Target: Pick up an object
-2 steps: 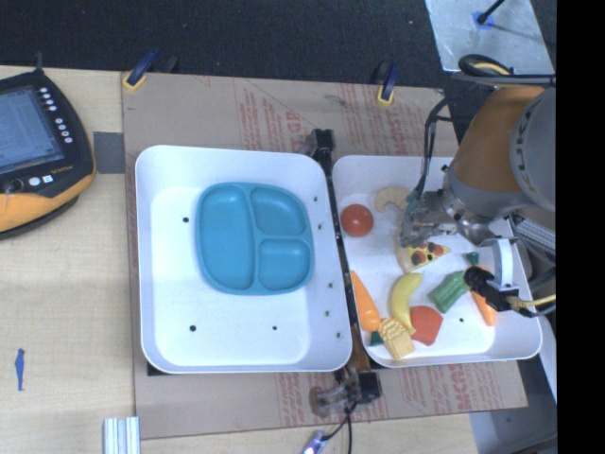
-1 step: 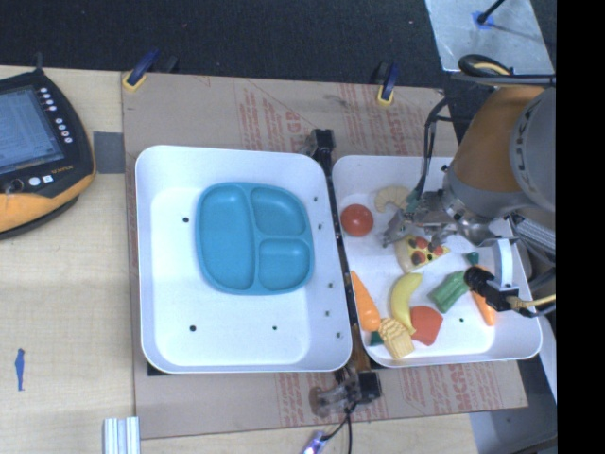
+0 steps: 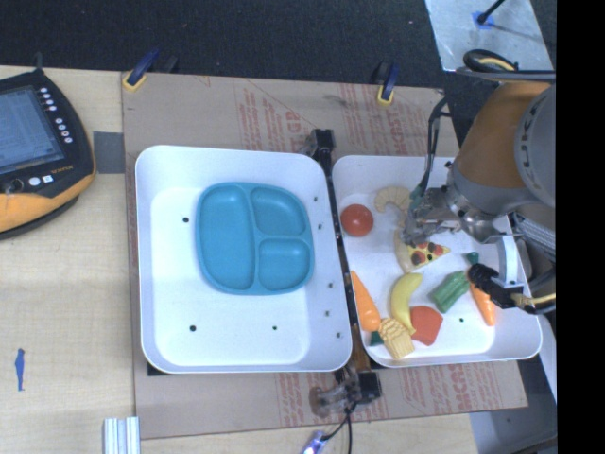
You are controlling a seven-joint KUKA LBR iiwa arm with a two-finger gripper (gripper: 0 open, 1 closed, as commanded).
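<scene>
- Reaching in from the right edge of the frame: grey arm with an orange band [image 3: 501, 126], bent down over the upper part of the right-hand shallow white bin [image 3: 515, 348].
- Hanging low at the arm's end, right of frame centre: two-finger gripper [image 3: 423, 227], directly above a small multicoloured toy piece in yellow, red and dark tones [image 3: 425, 253].
- Cannot tell whether the claw is spread or pressed together, since the dark metal parts blur into one mass; cannot tell either whether it touches the multicoloured piece.
- Lying in the right bin, upper left: round red toy tomato [image 3: 356, 219]; just right of it, a pale beige curved piece [image 3: 389, 198], near the gripper.
- Resting along the right bin's left wall: orange toy carrot [image 3: 364, 299], slanted.
- Sitting in the lower middle of the right bin: yellow toy banana [image 3: 406, 292], with a red wedge-shaped piece [image 3: 426, 324] touching its lower end and a yellow ridged block [image 3: 396, 338] just left of the wedge.
- Lying right of the banana: green toy vegetable [image 3: 449, 289], tilted; farther right, a second small orange piece [image 3: 483, 305], partly under black cabling.
- Filling the centre of the frame: left-hand shallow white bin [image 3: 170, 339], holding a blue three-compartment plastic plate [image 3: 253, 236].
- Sitting at the left edge of the frame on the wooden bench [image 3: 57, 301]: orange and black control pendant with a screen [image 3: 33, 154].
</scene>
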